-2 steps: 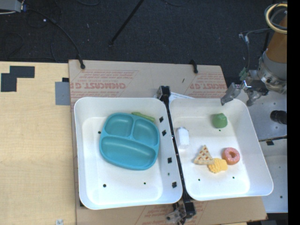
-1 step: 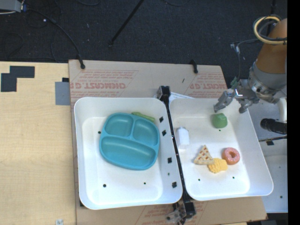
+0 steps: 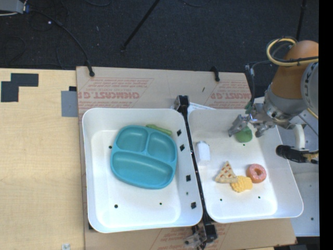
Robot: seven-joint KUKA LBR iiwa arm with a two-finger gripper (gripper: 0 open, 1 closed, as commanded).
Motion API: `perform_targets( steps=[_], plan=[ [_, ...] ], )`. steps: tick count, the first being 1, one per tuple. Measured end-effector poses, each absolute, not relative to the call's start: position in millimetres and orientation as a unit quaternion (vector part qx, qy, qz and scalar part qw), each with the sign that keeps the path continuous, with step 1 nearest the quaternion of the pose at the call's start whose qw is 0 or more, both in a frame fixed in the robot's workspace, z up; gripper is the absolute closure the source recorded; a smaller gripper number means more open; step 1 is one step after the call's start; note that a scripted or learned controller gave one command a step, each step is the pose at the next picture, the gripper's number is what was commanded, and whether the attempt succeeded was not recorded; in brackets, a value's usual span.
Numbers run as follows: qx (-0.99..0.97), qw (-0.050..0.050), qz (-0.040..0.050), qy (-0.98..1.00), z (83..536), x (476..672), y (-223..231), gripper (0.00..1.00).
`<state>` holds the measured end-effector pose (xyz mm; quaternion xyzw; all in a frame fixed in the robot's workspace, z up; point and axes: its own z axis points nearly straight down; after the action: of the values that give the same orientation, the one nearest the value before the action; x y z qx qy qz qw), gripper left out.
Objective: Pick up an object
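Two white bins sit side by side on my tabletop (image 3: 36,155). Left bin (image 3: 99,212): a teal divided plate (image 3: 143,158), long axis running left to right. Right bin (image 3: 281,202): a waffle wedge (image 3: 225,174) pointing far, a yellow corn piece (image 3: 241,184), a pink donut (image 3: 256,173) and a white block (image 3: 203,151). I see my pincer (image 3: 248,126) spread over a green round object (image 3: 243,135), not clamping it.

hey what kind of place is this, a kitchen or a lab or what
Most likely a robotics lab test bench, not a kitchen: a grey arm's tool hangs over two shallow white plastic bins, the food is small toy pieces like a pink toy doughnut, and cables trail across the dark floor.
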<state>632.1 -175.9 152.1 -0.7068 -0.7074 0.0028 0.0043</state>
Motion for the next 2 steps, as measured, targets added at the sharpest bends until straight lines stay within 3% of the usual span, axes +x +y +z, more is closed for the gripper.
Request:
perform_targets(
  steps=[1, 2],
  plan=[
    [-0.707, 0.005, 0.0029, -0.707, 86, 629.5, -176, 0.0],
    [-0.707, 0.005, 0.0032, -0.707, 99, 630.4, -177, 1.0]
  ],
)
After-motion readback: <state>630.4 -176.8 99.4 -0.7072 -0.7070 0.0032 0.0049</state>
